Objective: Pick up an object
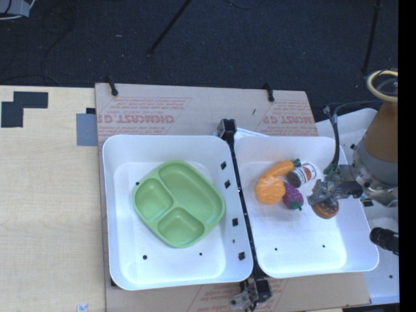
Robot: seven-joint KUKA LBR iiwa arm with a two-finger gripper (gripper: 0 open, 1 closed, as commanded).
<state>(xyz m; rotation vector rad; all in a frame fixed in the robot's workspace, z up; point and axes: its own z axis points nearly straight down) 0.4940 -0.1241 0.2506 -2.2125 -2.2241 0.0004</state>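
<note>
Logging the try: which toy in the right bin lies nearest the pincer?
The brown round piece, right at the pincer; the purple grapes lie farther left.

A dark carpeted floor (195, 31) with thin black cables lies beyond the bench. A pale wooden tabletop (45, 207) adjoins a brown printed cardboard sheet (195, 112).

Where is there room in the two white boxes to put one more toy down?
The right bin has bare floor along its near half, below the orange toy and purple toy. Its far middle is crowded: those toys, a small jar and the gripper sit close together. In the left bin, the green tray leaves narrow strips around it.
</note>
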